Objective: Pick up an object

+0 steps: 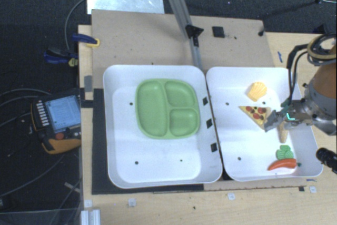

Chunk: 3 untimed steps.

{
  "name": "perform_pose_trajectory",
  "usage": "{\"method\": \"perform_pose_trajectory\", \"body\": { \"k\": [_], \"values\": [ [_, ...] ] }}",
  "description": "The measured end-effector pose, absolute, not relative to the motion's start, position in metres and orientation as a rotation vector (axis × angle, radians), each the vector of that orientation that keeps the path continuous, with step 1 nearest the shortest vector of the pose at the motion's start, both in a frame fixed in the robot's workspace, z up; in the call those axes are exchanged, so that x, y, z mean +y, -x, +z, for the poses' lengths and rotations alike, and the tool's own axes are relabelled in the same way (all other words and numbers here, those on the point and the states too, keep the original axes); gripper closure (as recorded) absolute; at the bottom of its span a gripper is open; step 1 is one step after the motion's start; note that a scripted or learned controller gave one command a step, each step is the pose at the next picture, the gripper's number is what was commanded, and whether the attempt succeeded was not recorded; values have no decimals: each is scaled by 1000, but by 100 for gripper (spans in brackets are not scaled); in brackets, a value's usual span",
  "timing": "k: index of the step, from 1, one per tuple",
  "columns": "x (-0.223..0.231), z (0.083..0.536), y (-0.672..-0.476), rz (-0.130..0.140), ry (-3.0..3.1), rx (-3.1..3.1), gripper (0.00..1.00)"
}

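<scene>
Red-dotted and yellow, the pizza slice [256, 113] lies flat in the right bin [231, 129], which serves as the landmark here. The gripper [275, 123] reaches in over that bin's right wall and sits low at the slice's tip, probably lined up for a grasp. Whether its jaws are apart or closed cannot be told, and nothing is visibly held. A yellow shell-like piece [257, 90] lies toward the bin's far side, a carrot [283, 164] near its front corner.
</scene>
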<state>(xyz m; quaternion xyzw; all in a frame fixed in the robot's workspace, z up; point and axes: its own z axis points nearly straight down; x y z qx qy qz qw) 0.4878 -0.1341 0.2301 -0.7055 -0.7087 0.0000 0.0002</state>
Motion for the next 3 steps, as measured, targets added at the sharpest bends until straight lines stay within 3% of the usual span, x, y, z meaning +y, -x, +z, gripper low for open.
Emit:
{"method": "perform_pose_trajectory", "body": {
  "k": [1, 3],
  "values": [
    [-134, 231, -488, -2, 2217, -2227, 0],
    [-143, 118, -493, 2, 2219, -2220, 0]
  ]
}}
